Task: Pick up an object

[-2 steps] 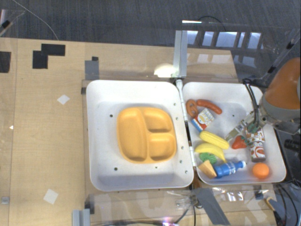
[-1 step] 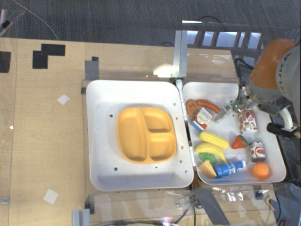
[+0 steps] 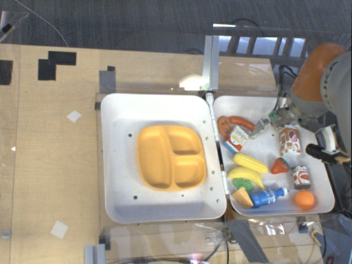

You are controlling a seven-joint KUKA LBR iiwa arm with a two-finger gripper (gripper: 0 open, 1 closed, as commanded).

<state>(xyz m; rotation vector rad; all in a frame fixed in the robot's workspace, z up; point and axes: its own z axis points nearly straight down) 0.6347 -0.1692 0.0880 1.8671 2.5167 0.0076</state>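
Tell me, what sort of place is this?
Probably a robotics lab test bench: a robot arm reaches over two white bins, one with a yellow tray, the other with toy food like an orange.

Grey arm (image 3: 330, 87) with orange band enters from right edge, wrist angled down and leftward; gripper (image 3: 270, 120) low at its tip, finger spacing unclear.
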